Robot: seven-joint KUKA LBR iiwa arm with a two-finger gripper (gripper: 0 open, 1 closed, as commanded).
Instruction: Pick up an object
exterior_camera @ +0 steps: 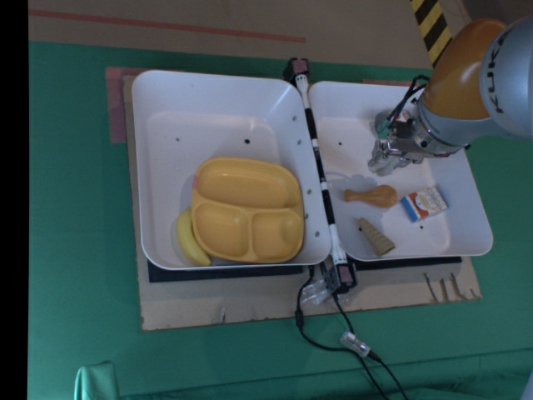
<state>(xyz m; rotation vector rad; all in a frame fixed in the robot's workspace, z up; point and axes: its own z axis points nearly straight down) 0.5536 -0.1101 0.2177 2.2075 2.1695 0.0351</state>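
**Gripper over the right bin, nothing picked yet**

You have the grey arm with its orange band (466,65) reaching in from the right of the frame, and its gripper (390,158) hangs over the upper middle of the shallow white right bin (466,223). From this slanted view you cannot tell how the gripper is set, and nothing can be seen held in it.

Your nearest candidates lie just below it in the frame: a tan plastic drumstick-shaped toy (372,196) near the centre of the right bin, a small blue, white and red carton (425,203) beside it toward the right, and a brown ridged cone-shaped toy (376,237) lower down, near the bin's front wall. All three lie apart from one another and apart from the gripper.

The shallow white left bin (158,123) holds a yellow plastic divided tray (248,209) with a yellow banana-shaped toy (190,238) tucked against its lower left corner.

Judging by the layout, you are in the approach step: the gripper is positioned but not committed. The next move calls for shifting down the frame to centre over one object, most likely the drumstick, then descending with the gripper aligned across its narrow neck. Watch for its rounded body rolling aside.
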